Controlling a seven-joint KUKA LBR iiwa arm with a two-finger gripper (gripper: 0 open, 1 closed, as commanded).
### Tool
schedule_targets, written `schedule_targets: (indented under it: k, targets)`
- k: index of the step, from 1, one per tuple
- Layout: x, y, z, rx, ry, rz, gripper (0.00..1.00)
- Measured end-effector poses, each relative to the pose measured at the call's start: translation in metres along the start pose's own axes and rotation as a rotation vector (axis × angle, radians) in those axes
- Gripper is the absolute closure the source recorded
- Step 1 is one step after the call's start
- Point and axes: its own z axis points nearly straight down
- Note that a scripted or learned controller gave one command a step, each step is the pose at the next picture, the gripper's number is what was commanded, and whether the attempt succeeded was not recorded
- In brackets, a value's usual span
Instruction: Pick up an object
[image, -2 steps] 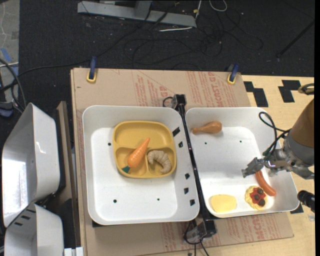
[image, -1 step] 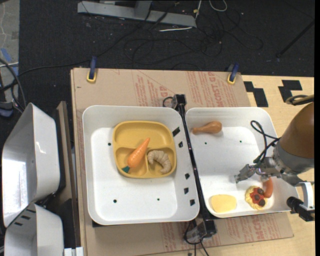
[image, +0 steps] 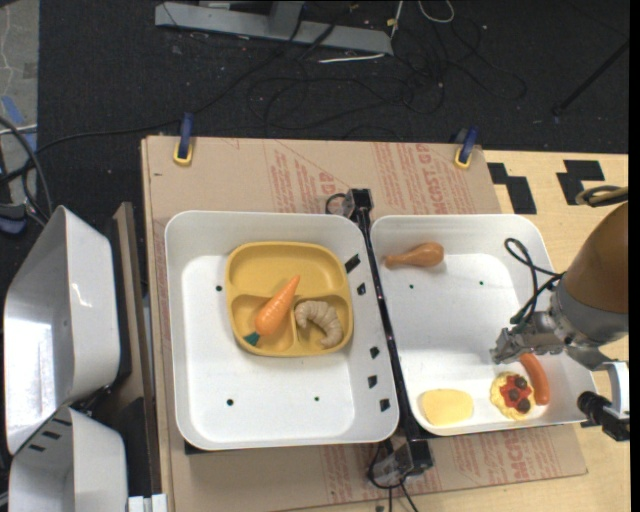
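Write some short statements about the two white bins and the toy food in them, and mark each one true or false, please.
1. The toy carrot lies in the yellow divided plate. True.
2. The yellow plate stands in the right bin. False: it is in the left bin.
3. The shrimp lies in the plate, in a compartment beside the carrot. True.
4. The drumstick lies next to the pale yellow disc. False: the drumstick is near the right bin's far edge, the disc at its near edge.
5. The gripper is over the left bin. False: it is in the right bin, close to the small pizza.
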Motion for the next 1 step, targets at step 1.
schedule_targets:
  k: [1]
  targets:
    - [0.0062, 0.0084, -0.0478, -0.004, -0.002, -0.006, 1.0]
